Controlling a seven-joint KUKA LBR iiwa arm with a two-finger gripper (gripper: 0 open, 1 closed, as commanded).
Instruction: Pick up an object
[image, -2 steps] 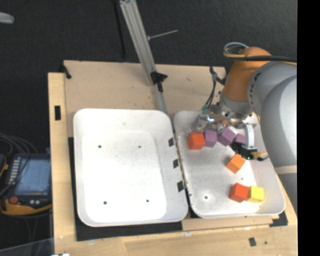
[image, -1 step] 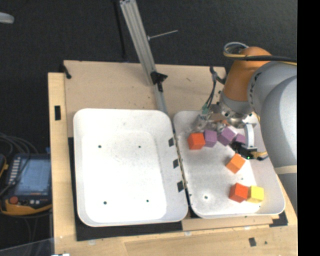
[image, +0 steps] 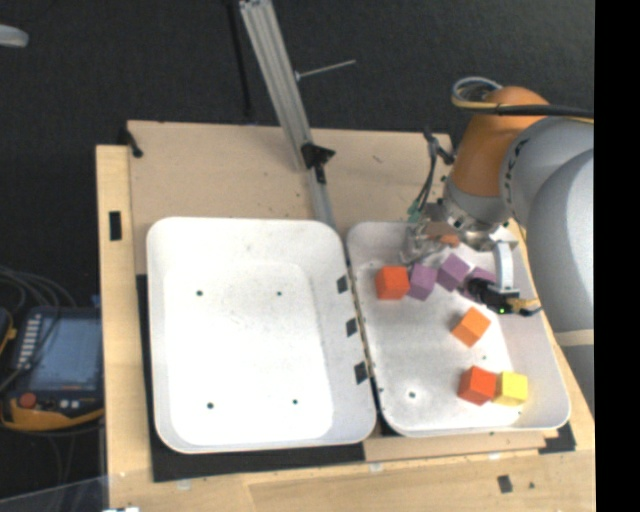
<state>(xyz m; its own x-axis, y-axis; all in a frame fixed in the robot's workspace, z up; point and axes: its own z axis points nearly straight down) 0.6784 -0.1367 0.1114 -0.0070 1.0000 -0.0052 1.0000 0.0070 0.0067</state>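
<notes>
From where I stand, the grey arm (image: 545, 210) comes in from the right, its orange band (image: 490, 140) bent over the far end of the right bin (image: 425, 400). The gripper (image: 432, 240) hangs low there, just above the bin floor near its back rim. The wrist and cabling crowd the tip, so I cannot tell how it is set, and I see no block caught in it.

Just below the gripper sits a tight cluster: an orange-red cube (image: 393, 282) to the left, a purple cube (image: 423, 280) touching it, and a second purple cube (image: 454, 268) just beside that one. A third purple piece (image: 484, 278) peeks out further right, partly hidden behind a small black part (image: 492, 295) fixed to the arm. An orange cube (image: 471, 327) lies alone near the middle of the bin, tilted like a diamond. Near the front right corner, a red-orange cube (image: 479, 384) and a yellow cube (image: 513, 387) sit touching each other.

The left bin (image: 180, 260) shows only a few dark dots on its white floor.

I can read no writing or brand anywhere; the cubes are plain.

Both bins rest side by side on a pale wooden board (image: 200, 170), joined by small black clips (image: 352, 325) along the seam. A metal pole (image: 285, 90) rises at a slant from the back of the board. The floor around is dark carpet (image: 100, 70), and at the left a handheld control pendant (image: 55, 365) with a bluish screen lies among black cables.
</notes>
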